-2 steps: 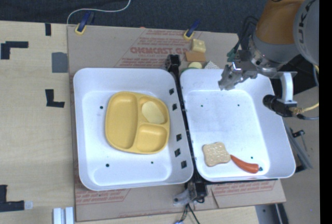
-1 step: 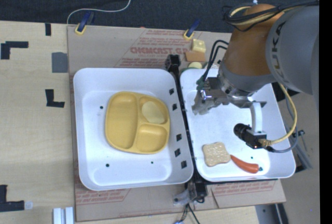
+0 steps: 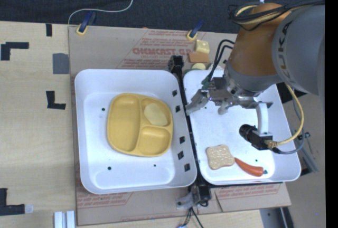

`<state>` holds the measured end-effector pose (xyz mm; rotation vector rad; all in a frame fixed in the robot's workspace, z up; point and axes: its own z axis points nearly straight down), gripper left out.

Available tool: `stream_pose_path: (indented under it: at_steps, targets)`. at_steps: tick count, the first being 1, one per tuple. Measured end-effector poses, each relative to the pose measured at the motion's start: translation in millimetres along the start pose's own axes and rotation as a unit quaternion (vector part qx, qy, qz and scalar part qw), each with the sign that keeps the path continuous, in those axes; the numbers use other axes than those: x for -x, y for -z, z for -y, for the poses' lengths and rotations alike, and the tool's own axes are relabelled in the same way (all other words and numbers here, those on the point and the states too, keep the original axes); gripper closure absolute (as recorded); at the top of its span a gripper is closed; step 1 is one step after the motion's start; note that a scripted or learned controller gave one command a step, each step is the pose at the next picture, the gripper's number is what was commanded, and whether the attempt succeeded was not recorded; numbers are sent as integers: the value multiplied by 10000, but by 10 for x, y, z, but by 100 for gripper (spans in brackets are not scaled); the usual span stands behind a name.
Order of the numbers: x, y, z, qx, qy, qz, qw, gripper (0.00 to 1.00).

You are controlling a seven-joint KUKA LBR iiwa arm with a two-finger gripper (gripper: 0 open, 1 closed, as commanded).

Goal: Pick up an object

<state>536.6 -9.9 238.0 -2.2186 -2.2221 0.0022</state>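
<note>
Right bin (image 3: 285,166), smooth white plastic: porous tan bread slice (image 3: 219,157) touching a glossy red-orange sausage (image 3: 248,167) near its front edge. Jaws (image 3: 211,101) hang above the bin's rear half; open or closed, cannot tell. Left bin (image 3: 90,169): matte yellow compartment tray (image 3: 138,124), rounded.

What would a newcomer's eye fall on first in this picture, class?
Probably the yellow divided plate in the left bin, bright against the white. Then the big grey and orange arm looming over the right bin, where a slice of bread and a sausage lie near the front edge.
</note>
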Motion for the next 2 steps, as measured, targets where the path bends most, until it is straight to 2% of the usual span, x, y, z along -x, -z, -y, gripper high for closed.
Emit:
stream_pose_path:
  at_steps: [1,2]
  targets:
    - [547,-571,24,-17,-25,6,10000,0]
    - [345,-538,-701,27,14,2,10000,0]
